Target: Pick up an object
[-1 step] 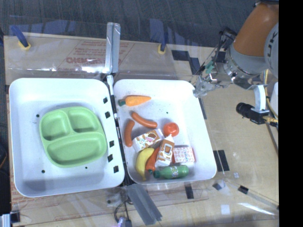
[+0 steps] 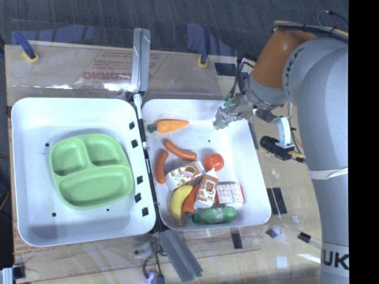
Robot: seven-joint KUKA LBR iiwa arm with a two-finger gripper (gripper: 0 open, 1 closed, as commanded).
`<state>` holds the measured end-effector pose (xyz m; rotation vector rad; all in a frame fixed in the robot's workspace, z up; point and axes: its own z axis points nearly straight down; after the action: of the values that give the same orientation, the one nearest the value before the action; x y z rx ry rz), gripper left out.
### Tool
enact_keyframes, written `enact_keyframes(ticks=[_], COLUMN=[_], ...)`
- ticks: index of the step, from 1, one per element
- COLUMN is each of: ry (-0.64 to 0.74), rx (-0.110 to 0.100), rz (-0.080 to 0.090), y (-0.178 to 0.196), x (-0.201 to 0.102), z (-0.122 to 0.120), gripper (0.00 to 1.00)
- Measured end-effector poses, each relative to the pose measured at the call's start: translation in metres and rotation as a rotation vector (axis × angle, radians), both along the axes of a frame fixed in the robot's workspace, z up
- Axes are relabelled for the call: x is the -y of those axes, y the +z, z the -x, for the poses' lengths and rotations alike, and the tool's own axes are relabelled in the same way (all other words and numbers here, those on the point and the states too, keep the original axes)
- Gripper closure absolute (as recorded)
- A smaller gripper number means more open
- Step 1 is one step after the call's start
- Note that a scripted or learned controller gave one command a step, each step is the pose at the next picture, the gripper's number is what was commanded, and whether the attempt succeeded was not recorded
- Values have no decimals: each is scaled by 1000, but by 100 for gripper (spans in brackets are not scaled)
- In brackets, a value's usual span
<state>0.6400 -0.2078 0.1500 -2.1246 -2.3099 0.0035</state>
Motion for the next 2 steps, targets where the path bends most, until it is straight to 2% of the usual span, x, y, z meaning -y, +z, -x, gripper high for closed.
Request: enact_keyframes(ticks=[1, 2], ry=[-218, -215], rx=[-2, -3], rz=[0, -1], y=[-59, -49], x=[-58, -59], z=[39, 39], gripper=[0, 100])
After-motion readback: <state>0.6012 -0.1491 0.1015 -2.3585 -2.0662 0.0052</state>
